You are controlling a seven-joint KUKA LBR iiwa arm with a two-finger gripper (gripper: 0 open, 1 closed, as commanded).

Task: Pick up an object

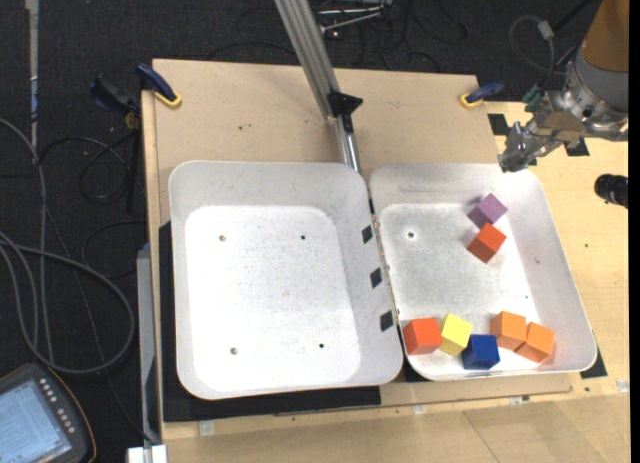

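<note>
The right bin (560,281) holds several small blocks. A purple cube (489,209) lies near its far right side, with an orange cube (487,243) just in front of it. Along the near wall sit an orange-red cube (422,335), a yellow cube (456,333), a blue cube (481,351) and two orange cubes (524,335). My gripper (517,154) hangs above the far right rim of this bin, up and right of the purple cube, with no block seen between its tips.
The left bin (190,251) stands beside the right one. A metal pole (305,31) slants from the top down to the gap between the bins. Clamps (160,86) grip the board's far corners. Cables lie on the floor at left.
</note>
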